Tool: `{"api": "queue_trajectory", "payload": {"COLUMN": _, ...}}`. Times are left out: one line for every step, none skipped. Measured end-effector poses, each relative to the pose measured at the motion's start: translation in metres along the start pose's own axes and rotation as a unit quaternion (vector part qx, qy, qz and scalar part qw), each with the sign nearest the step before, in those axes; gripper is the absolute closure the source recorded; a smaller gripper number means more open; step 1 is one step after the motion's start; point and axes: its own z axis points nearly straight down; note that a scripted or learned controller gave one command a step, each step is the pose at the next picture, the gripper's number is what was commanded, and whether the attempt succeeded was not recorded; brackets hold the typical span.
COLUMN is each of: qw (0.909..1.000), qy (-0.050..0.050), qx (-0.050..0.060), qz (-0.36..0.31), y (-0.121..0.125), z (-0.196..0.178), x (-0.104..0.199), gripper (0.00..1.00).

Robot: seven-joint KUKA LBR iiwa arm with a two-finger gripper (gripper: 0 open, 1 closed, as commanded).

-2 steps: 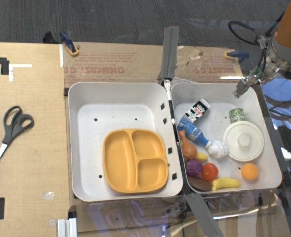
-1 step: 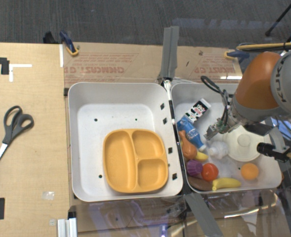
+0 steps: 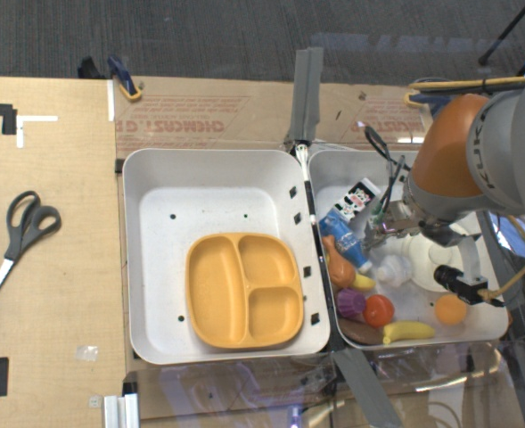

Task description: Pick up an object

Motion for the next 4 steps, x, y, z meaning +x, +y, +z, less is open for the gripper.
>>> {"api": "queue_trajectory", "payload": {"qw": 0.9948, "qy": -0.001, "qx": 0.0, "qz": 0.101, "y": 0.048, "z": -0.168, "x": 0.001, "gripper": 1.0}}
{"api": "queue_trajectory", "payload": {"qw": 0.999, "qy": -0.001, "qx": 0.0, "qz": 0.044, "y": 0.031, "z": -0.278, "x": -0.073, "gripper": 1.0}}
{"api": "queue_trajectory", "payload": {"qw": 0.996, "qy": -0.001, "qx": 0.001, "qz": 0.09, "y": 0.073, "z": -0.197, "x": -0.037, "gripper": 1.0}}
{"api": "queue_trajectory", "payload": {"qw": 0.9981, "qy": -0.002, "qx": -0.001, "qz": -0.061, "y": 0.081, "z": -0.213, "x": -0.073, "gripper": 1.0}}
